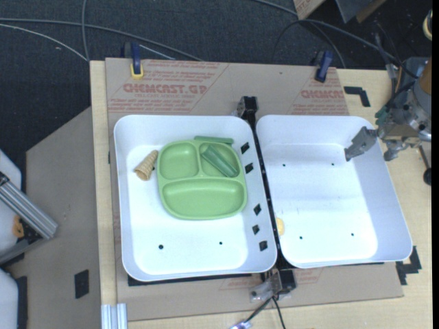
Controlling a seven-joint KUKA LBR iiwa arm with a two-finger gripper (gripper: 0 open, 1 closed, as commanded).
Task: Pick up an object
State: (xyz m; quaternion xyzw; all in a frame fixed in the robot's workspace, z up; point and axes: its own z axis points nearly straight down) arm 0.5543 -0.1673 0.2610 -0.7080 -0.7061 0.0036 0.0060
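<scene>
A light green divided plate (202,199) lies in the left bin (137,252). A darker green long piece (221,160) rests in the plate's upper right compartment, and a flat green strip (214,140) lies just behind the plate. A tan cone (145,165) sits on the bin floor, left of the plate. My gripper (374,149) hangs over the far right corner of the right bin (329,204), well away from all of these. It is open, and its two grey fingers (359,144) hold nothing.
A small yellow thing (279,226) peeks out at the right bin's left wall. Black clips line the divide between the bins. Blue clamps (137,67) hold the cardboard base at the back. Cables run across the dark floor behind.
</scene>
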